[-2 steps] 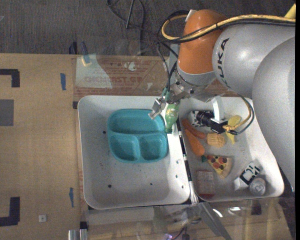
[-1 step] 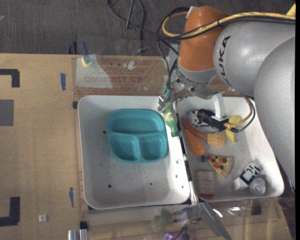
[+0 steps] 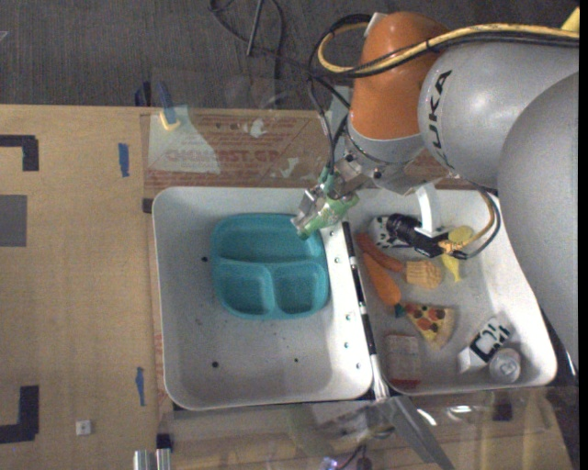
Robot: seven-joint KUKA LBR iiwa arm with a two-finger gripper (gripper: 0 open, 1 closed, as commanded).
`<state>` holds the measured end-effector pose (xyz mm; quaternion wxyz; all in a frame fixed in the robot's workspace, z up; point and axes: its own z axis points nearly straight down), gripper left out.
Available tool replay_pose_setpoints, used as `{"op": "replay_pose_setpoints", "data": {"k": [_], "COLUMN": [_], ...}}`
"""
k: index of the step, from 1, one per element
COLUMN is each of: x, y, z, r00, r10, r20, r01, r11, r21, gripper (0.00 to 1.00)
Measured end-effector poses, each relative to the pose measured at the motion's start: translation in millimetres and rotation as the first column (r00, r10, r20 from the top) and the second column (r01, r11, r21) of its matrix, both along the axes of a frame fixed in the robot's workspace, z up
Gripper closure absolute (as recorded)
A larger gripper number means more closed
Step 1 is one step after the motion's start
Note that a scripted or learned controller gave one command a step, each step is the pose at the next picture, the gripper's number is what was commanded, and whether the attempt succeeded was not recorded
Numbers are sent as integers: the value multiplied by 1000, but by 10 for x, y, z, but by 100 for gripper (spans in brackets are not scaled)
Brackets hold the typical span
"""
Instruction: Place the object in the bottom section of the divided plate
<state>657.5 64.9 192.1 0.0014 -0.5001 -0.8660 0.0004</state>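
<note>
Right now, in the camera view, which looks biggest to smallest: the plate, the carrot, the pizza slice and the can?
1. The plate, by far the largest.
2. The carrot and the pizza slice: too alike to rank; the carrot is longer, the pizza slice wider.
3. The can, the smallest.

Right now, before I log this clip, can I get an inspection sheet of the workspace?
Surface: two white bins side by side, left bin and right bin.
Job's things: blue divided plate in the left bin, its sections bare; small green thing at the pincer's tip.
Clutter: right bin holds a carrot, pizza slice, brown slab and can.
Pincer: over the plate's upper right rim; grip on the green thing unclear.
Cables: yellow cable across the arm; black cables behind the bins.
Surroundings: brown board with blue tape.
</note>
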Motion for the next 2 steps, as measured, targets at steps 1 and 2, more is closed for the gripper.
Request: {"op": "replay_pose_setpoints", "data": {"k": [1,2], "x": [16,15], "y": [11,12], "z": [90,88], "r00": [1000,1000], "r10": [3,3], "r20": [2,1], "r01": [-3,-3], "r11": [1000,1000], "r21": [1,1], "gripper": [100,0]}}
